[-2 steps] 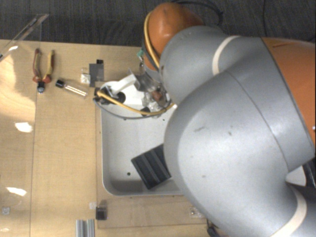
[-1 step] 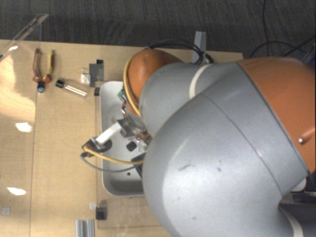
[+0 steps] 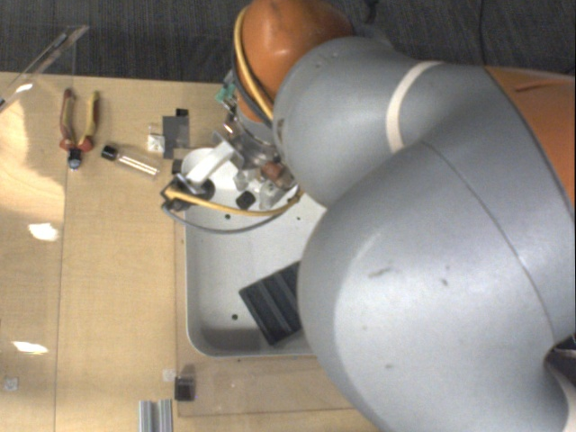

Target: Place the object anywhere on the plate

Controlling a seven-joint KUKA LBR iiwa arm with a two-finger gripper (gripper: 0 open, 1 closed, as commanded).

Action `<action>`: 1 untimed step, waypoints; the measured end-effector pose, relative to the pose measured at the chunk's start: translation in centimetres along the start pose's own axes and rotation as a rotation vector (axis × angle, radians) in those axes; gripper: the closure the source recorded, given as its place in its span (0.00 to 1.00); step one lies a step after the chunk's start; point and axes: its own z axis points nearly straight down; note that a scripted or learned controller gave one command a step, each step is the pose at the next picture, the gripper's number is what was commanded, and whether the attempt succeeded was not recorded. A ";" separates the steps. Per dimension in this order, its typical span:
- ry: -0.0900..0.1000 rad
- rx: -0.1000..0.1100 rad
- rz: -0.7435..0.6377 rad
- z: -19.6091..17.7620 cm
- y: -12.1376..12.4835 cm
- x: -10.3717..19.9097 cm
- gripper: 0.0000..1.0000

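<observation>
A black ridged block (image 3: 270, 307) lies flat on the floor of the white bin (image 3: 202, 331), toward its near side, with its right part hidden under my arm. At the bin's far end a curved white plate rim (image 3: 225, 228) peeks out from under the wrist. My gripper (image 3: 255, 184) hangs over that plate area, well beyond the black block and apart from it. The bulky grey arm covers most of the bin and everything to the right.
On the wooden bench left of the bin lie red-handled pliers (image 3: 77, 124), a slim tool with a black tip (image 3: 129, 159) and a small black-and-white block (image 3: 171, 133). A small dark piece (image 3: 184, 387) and a metal part (image 3: 155, 413) sit near the front edge.
</observation>
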 end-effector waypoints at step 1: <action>-0.002 0.002 -0.307 7.7 -1.3 -8.5 1.00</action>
